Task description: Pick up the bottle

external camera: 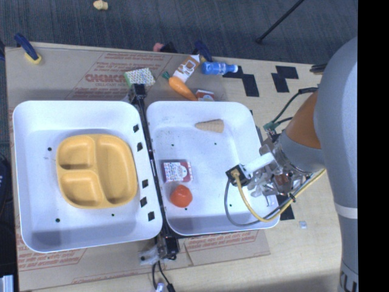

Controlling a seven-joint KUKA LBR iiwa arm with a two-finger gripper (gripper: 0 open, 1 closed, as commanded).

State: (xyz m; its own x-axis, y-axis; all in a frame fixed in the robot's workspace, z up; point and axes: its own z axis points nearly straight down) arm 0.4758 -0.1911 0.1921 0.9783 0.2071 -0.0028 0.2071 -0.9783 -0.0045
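One camera, fixed above my bench.
It looks down at a slant on both bins (146,163) — set back enough to take in bench edges and floor beyond — and my arm (328,139) enters from its right.

Two shallow white plastic bins sat side by side on a cardboard-covered bench. The left bin (24,163) held a yellow three-compartment tray (96,170). The right bin (243,111) held a small red-and-white packet (176,171), a round orange-red ball (180,196) just below it, and a tan wedge-shaped piece (209,125) near the far wall. The grey arm's gripper (267,181) hung over the right bin's right edge. Beyond the bins lay a small blue plastic bottle (217,68) and an orange toy carrot (181,87).
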